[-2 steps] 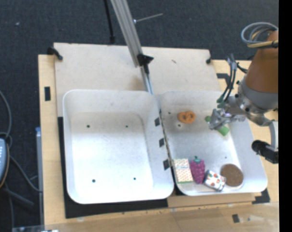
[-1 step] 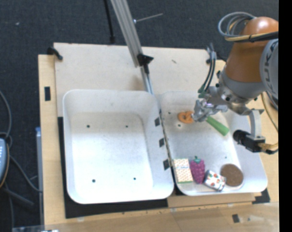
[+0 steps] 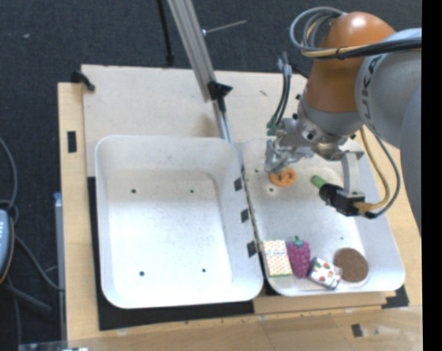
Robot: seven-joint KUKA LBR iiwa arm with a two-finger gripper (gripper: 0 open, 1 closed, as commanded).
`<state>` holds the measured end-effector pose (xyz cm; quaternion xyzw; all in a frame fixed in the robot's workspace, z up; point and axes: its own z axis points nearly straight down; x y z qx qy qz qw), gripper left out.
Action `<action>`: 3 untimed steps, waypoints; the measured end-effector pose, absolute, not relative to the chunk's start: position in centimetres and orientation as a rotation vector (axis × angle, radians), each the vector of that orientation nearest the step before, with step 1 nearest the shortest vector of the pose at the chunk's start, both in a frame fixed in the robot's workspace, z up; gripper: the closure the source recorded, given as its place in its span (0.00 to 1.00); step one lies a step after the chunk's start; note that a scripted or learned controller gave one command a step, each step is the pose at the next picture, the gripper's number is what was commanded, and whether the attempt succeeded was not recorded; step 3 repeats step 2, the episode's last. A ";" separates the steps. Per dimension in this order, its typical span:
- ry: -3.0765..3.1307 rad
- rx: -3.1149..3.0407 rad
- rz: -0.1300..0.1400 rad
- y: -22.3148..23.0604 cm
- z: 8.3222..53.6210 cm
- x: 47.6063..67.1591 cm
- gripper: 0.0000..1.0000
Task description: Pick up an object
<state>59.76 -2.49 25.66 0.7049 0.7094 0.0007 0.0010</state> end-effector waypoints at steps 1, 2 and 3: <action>2.228 2.213 0.002 3.5 25.0 60.9 1.00; 2.228 2.213 0.002 8.9 24.1 63.2 1.00; 2.228 2.213 0.002 8.9 24.1 63.2 1.00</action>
